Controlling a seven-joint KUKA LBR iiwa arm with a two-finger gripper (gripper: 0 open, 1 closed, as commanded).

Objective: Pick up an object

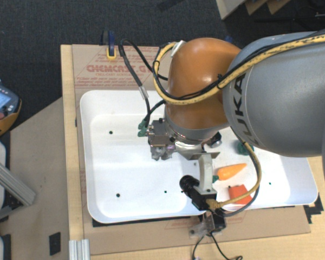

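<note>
My gripper (161, 147) hangs under the big orange wrist band, low over the right part of the left bin (111, 161); I make out only its grey metal body. An orange carrot-shaped toy (231, 171) lies in the right bin (292, 186), just right of the gripper. A red-orange block (239, 192) sits below the carrot near the bin's front wall. A green item (241, 147) and a dark item (214, 140) peek out from under the arm, mostly hidden.
The grey arm (281, 85) covers most of the right bin. Black and yellow cables (151, 85) loop around the wrist. A black connector (193, 190) hangs by the wall between the bins. A brown board (92, 64) lies under both bins.
</note>
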